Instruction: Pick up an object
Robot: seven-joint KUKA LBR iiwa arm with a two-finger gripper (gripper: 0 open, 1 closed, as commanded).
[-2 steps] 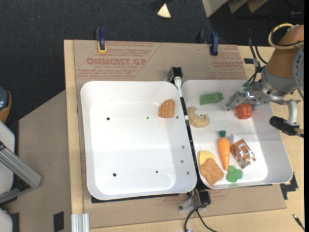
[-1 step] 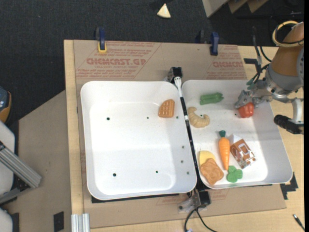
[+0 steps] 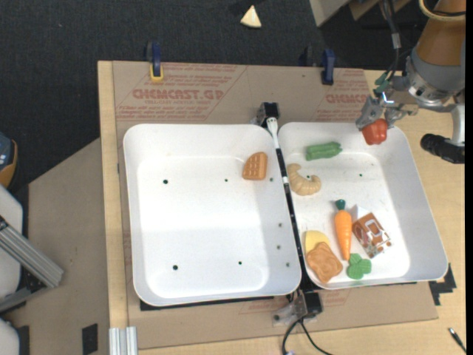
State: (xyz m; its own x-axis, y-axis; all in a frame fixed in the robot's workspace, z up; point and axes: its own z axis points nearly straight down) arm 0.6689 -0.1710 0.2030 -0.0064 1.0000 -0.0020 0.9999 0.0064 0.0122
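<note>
glossy white plastic bins (image 3: 199,272) on a matt brown cardboard sheet (image 3: 222,87); dark carpet-like floor (image 3: 74,21).

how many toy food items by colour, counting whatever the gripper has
orange: 1, the carrot
green: 2, the green pod and the green piece
red: 1, the red item between the fingers of the gripper
tan or brown: 3, the waffle, croissant, cookie
yellow: 1, the yellow slice
red and white: 1, the packet
total: 9
</note>
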